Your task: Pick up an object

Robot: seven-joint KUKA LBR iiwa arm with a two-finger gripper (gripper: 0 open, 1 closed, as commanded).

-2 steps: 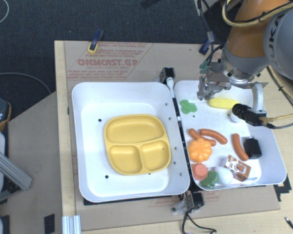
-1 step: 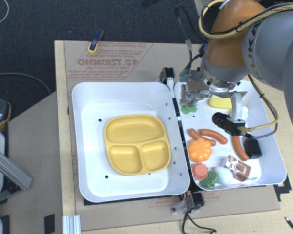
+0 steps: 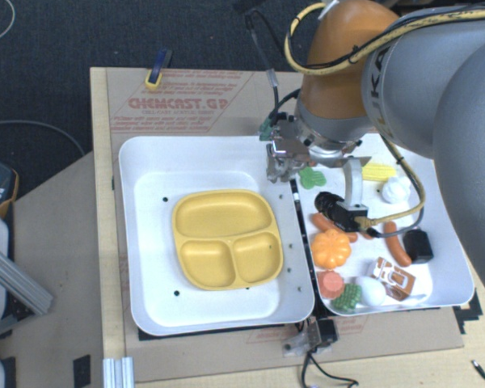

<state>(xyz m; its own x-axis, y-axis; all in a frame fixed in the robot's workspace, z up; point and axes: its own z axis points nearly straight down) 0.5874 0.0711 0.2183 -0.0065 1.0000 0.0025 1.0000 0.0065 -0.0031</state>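
My gripper (image 3: 280, 166) hangs low over the top left corner of the right bin (image 3: 449, 285), by the wall between the two bins. A small green piece (image 3: 311, 178) lies just to its right. Nearby in that bin lie an orange pumpkin (image 3: 331, 249), a carrot (image 3: 325, 222), a yellow corn piece (image 3: 378, 170) and a white lump (image 3: 396, 190). I see nothing held in the gripper.
The left bin (image 3: 145, 217) holds a yellow divided plate (image 3: 226, 238). Lower in the right bin lie a sausage (image 3: 398, 250), a black block (image 3: 419, 245), a brown-and-white packet (image 3: 394, 275), a red disc (image 3: 331, 283) and a green broccoli (image 3: 349, 296).
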